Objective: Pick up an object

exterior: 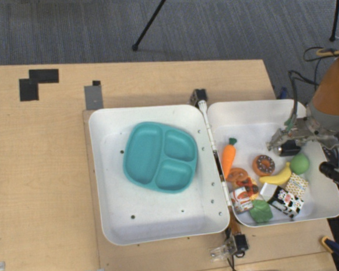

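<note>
Gripper [287,140] hovers over the right bin [244,117]; can't tell how its jaws stand. Best go straight down on the doughnut [264,164], clear of the banana [278,176].

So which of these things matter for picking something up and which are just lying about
For the job:
gripper, over the right bin
carrot
banana
green ball
round brown piece
green block

Lying about:
teal divided plate in the left bin
black patches on the bench
</note>
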Controlling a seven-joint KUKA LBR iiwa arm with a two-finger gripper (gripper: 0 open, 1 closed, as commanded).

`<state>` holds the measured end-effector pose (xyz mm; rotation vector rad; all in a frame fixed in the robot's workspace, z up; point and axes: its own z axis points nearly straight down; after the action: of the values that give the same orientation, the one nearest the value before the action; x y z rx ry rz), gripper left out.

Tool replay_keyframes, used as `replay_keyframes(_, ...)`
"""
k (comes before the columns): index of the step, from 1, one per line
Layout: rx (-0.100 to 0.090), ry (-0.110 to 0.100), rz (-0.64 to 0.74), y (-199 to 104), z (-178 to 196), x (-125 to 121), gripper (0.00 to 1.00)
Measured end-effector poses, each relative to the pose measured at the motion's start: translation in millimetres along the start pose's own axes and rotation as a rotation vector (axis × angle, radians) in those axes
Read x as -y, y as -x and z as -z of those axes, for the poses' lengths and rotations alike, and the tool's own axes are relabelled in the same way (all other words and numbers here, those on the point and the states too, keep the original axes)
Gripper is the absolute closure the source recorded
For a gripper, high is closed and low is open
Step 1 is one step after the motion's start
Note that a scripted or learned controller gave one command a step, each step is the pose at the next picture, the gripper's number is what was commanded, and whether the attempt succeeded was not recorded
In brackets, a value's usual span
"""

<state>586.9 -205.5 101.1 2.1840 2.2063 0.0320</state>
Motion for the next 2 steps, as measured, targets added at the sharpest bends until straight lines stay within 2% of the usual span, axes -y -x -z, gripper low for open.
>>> replay_keyframes(1, 0.011, -0.008, -0.007, -9, -2, -9, 0.00)
replay_keyframes(2, 0.007, 0.000, -0.003, -9, -2, -20, 0.00)
